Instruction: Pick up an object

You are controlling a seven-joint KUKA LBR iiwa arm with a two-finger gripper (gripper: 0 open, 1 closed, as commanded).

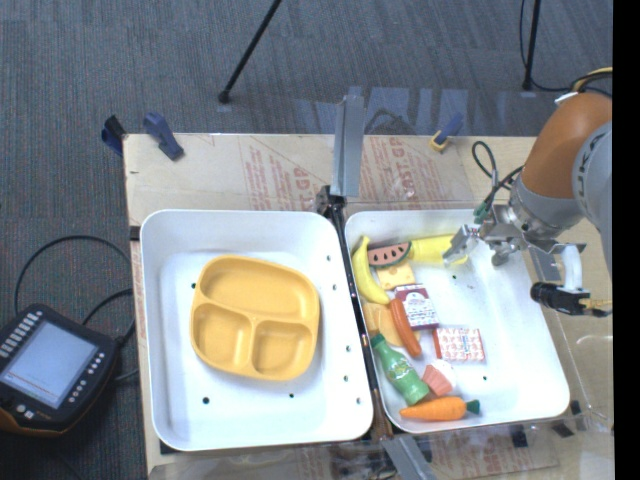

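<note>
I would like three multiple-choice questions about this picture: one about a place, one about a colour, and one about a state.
1. Where is the divided tray?
A. left bin
B. right bin
C. on the floor

2. What colour is the bottle?
A. blue
B. green
C. black

3. How is the bottle positioned?
A. standing upright
B. lying on its side
C. hanging from the gripper

Answers:
1 A, the yellow tray rests in the left bin.
2 B, its body is green.
3 B, it lies flat in the right bin, near the carrot, away from the gripper.
</note>
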